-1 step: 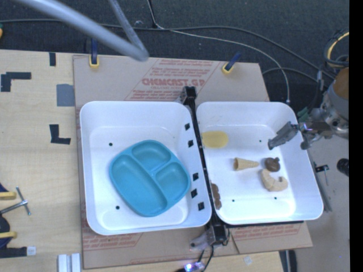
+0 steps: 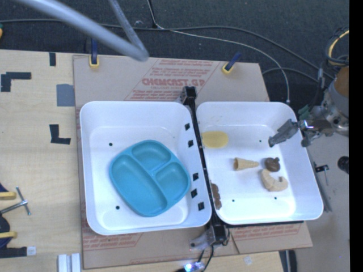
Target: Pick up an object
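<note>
The claw (image 2: 282, 135) hangs over the right bin (image 2: 295, 208) near its 2 o'clock corner, on the grey arm reaching in from 3 o'clock. How far it is open I cannot tell, and nothing shows in its grip. At about 7 o'clock from it lies a small dark brown piece (image 2: 273, 164), with a pale curved piece (image 2: 273, 181) touching it just below. A tan cone (image 2: 245, 164) lies near them at 9 o'clock, and a yellow disc (image 2: 215, 139) sits by the bin's left wall. The left bin (image 2: 93, 152) holds a blue divided tray (image 2: 150, 177).
</note>
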Tool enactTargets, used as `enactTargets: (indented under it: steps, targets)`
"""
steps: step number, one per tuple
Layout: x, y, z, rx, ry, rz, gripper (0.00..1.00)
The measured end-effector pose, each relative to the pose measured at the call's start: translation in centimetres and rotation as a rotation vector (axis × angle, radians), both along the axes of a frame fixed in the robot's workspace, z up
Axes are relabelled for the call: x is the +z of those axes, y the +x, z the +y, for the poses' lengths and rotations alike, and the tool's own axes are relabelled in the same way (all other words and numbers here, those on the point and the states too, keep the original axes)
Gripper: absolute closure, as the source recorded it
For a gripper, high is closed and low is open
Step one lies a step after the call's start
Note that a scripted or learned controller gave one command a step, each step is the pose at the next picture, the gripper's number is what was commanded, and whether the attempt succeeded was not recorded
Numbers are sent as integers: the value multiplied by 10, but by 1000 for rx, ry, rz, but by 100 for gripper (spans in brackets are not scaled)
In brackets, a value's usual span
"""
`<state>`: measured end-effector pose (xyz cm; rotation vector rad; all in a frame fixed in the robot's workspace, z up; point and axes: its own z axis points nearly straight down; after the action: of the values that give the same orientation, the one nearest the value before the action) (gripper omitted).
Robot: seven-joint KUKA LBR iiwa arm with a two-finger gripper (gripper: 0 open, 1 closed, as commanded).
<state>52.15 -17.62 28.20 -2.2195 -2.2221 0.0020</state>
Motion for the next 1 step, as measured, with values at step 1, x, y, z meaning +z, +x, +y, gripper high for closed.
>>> enactTargets:
  steps: [1]
  targets:
    - [-43,-4,0,0,0,1,0]
